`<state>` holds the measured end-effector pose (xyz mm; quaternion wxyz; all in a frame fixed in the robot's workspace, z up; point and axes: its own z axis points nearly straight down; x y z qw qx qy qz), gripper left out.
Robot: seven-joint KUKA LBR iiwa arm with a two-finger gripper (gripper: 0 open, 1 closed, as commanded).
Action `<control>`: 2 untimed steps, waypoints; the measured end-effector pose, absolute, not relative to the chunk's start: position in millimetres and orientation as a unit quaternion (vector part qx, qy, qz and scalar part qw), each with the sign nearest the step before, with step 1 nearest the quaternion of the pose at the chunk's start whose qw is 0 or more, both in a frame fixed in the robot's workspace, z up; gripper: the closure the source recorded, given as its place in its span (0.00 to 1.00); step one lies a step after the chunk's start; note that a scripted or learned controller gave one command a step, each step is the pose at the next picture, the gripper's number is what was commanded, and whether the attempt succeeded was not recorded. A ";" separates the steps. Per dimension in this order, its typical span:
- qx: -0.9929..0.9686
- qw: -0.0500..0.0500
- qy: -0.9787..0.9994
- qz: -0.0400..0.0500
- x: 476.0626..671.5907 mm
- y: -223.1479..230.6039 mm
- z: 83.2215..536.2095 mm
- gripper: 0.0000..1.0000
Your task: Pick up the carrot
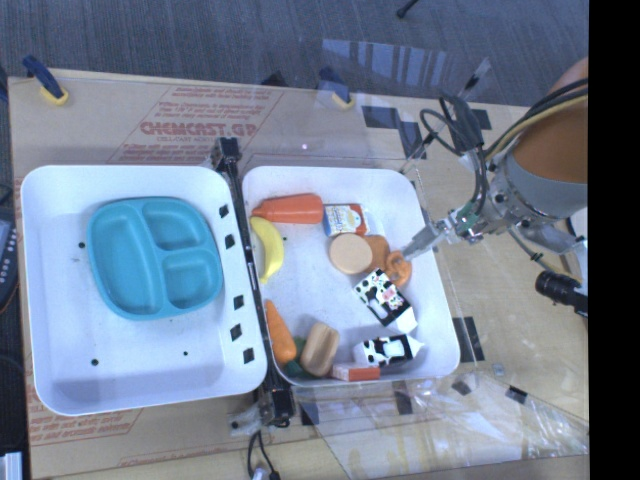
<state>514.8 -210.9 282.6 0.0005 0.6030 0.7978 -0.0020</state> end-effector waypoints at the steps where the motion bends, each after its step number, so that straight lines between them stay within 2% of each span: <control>1: 0.571 -0.002 0.821 -0.001 511.5 -157.5 255.5 0.00; 2: 0.535 -0.005 0.845 -0.004 576.6 -210.4 167.2 0.00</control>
